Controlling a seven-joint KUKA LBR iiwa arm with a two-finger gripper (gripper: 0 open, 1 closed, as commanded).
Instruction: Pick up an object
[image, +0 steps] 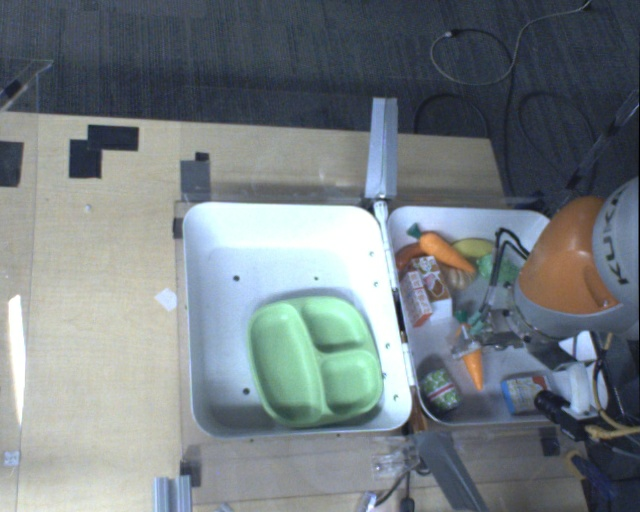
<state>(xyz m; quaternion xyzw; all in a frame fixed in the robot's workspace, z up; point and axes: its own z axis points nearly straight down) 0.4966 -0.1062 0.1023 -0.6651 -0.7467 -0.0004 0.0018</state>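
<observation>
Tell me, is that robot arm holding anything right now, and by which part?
It cannot be told. The gripper is down among the items in the right bin, just above a small orange carrot, but nothing visibly sits between its fingers.

Your arm (585, 265) runs off right edge; upper links out of frame. Arm bulk covers right bin's (440, 412) far corner and whatever lies under it. Banana (472, 246) half hidden behind carrot (446, 251) and cables. Gripper (484, 335) tip lost in clutter; you can't tell finger state. Carton (420, 290) label too small to read. Small can (440, 390) print blurred. Blue-labelled item (522, 392) partly masked by wrist hardware; you can't tell its kind.
</observation>
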